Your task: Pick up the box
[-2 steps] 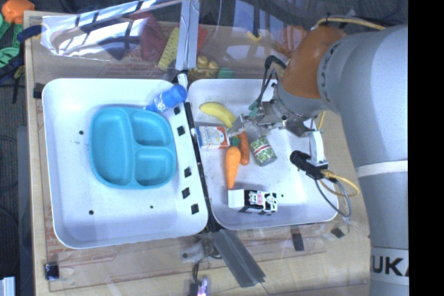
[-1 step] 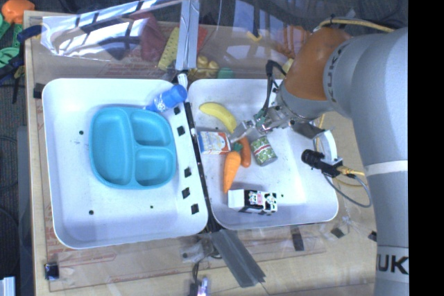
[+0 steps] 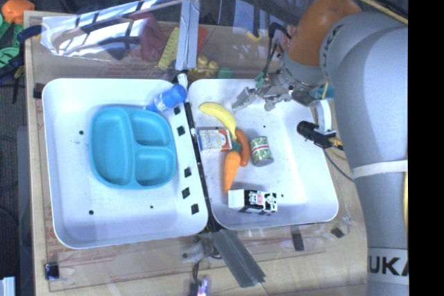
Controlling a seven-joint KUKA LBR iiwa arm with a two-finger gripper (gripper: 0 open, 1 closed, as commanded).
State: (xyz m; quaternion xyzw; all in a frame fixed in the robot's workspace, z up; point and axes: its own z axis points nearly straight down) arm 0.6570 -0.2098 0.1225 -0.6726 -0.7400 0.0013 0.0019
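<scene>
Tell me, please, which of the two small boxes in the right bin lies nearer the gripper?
The red and white box beside the banana lies nearer the gripper; the black and white box sits at the bin's near edge.

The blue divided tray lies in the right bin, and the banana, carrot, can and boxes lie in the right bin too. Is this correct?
Not quite. The camera view shows the blue divided tray in the left bin. The banana, carrot, can and boxes lie in the right bin.

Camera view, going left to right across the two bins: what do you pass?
Blue divided tray → blue bottle → carrot → green can → gripper at the right bin's far edge. Banana, small carton and cow-print box share the carrot's span, so they are omitted.
</scene>
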